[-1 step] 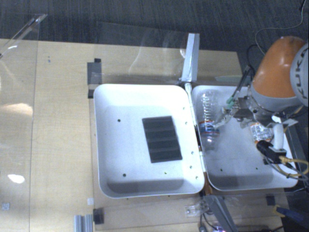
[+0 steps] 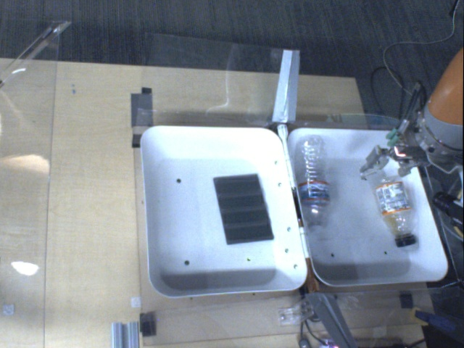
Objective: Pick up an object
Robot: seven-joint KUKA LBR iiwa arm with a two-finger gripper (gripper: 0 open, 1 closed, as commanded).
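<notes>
Pale wooden table carries two white bins; the tool, fingers apart and clamped on nothing, hangs over the right bin beside a bottle.

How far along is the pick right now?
Done: the gripper is over the right white bin, above the dark-capped clear bottle with the orange label. In hand: nothing visibly. Left: grasping and lifting; the clear bottle with the blue-red label lies untouched.

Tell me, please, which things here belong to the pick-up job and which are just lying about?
Job: gripper; small bottle just below it; clear bottle at the right bin's left side; black pad in the left bin.
Lying about: clear sheet; cables.
</notes>
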